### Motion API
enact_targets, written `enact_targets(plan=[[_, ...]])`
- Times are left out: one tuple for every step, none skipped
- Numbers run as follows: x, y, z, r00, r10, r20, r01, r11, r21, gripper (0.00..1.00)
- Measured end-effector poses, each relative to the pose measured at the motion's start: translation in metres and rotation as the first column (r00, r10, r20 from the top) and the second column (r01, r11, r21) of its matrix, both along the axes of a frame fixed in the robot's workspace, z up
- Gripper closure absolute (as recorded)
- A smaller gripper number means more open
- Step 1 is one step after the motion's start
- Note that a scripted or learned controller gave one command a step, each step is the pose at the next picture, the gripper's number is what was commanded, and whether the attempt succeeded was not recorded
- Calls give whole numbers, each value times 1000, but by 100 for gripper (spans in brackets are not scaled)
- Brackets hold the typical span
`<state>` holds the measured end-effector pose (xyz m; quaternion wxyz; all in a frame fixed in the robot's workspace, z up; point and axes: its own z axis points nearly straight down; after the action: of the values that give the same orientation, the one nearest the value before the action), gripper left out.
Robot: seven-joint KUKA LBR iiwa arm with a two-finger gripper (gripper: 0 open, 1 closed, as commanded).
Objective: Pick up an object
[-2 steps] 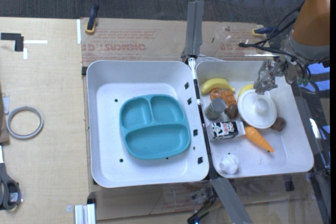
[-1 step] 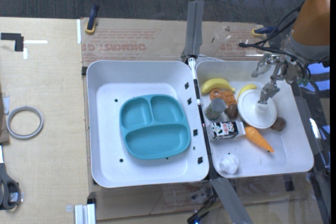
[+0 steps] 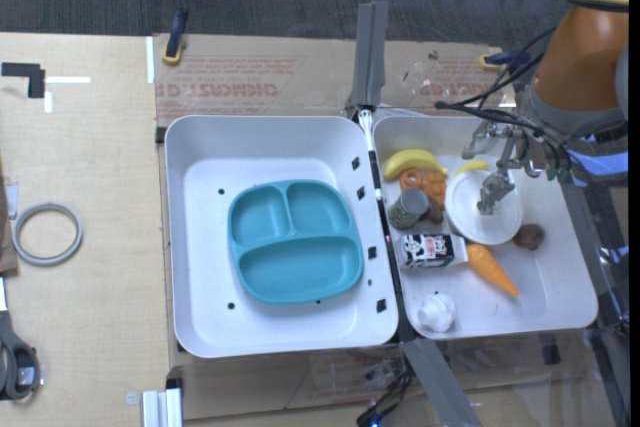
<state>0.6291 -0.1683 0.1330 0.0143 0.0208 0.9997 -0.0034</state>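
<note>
Pincer hangs over the white plate in the right bin, jaw state unclear to us, so we'd worry it skids off that flat plate.

Two bins sit side by side on the table. The gripper hangs over the right bin, above a plate. Just left of the fingers lie a banana, a small round fruit and a can. Nearer the camera than the fingers are a carton, a carrot and a crumpled ball. Far left of the fingers, a divided tray rests in the left bin. A tape roll lies on the table beyond.
</note>
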Motion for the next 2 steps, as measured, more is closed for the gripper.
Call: enact_targets(plan=[[-21, 65, -40, 992, -121, -25, 121, 993, 9, 0], [-96, 55, -40, 989, -148, -24, 148, 989, 7, 0]])
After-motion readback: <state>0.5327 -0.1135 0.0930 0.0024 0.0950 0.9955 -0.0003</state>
